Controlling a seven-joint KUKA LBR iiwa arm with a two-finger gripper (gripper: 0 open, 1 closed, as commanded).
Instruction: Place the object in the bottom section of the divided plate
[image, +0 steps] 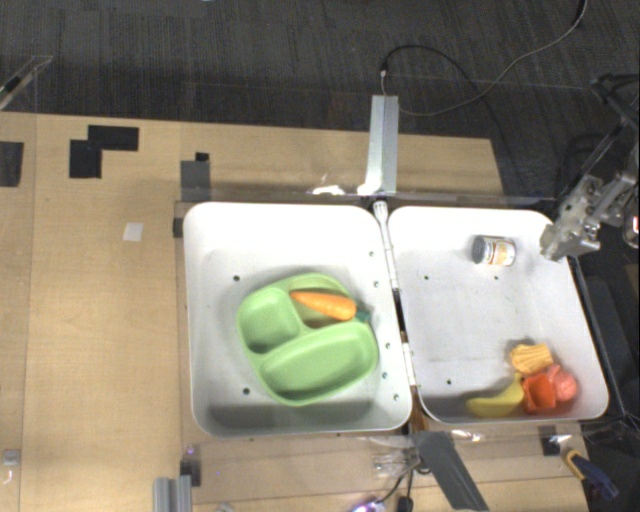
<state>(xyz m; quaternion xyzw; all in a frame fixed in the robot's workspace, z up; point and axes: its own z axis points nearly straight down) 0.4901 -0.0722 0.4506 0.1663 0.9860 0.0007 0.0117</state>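
A green divided plate (268, 318) lies in the left bin (215, 250). An orange carrot (323, 304) rests across the plate's upper right section. The large bottom section (315, 365) holds nothing. My gripper (560, 240) hangs over the right bin's upper right edge, well away from the plate, and nothing shows between its fingers. In the right bin (450, 330) a small can (494, 251) lies on its side near the top. A yellow banana (497, 403), a red tomato-like piece (550, 388) and a yellow-orange piece (531, 356) sit together in the lower right corner.
A metal divider rail (392, 300) runs between the two bins. A grey post (383, 145) stands behind them. Black markers (100, 148) lie on the wooden bench at the far left. Cables trail across the dark floor at the top.
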